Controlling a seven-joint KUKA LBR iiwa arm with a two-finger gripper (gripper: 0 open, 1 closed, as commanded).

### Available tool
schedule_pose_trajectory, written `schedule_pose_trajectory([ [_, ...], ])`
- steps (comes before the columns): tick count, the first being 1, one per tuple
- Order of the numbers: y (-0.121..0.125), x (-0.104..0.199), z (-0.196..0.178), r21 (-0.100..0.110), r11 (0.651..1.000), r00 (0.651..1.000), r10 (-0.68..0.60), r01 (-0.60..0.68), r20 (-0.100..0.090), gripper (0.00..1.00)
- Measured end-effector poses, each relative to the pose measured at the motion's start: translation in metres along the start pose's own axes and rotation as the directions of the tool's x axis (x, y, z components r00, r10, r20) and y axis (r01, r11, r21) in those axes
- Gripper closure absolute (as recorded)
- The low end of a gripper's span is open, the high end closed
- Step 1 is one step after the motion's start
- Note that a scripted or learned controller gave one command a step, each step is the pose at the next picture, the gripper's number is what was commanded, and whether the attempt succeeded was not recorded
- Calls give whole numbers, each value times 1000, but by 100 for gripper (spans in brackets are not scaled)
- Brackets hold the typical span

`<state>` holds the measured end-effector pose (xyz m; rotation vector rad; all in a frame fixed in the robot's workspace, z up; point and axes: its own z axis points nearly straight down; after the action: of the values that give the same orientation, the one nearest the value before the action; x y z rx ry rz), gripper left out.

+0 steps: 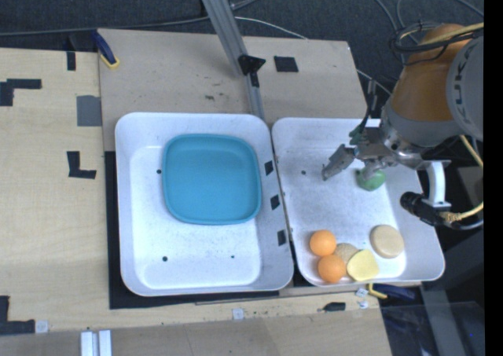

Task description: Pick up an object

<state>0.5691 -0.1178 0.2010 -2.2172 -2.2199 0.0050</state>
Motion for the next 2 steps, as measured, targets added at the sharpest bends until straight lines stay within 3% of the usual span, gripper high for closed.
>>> schedule_pose_trajectory([
  [2, -12, 5, 90, 0, 1000, 1000, 1, -1, 0, 0],
])
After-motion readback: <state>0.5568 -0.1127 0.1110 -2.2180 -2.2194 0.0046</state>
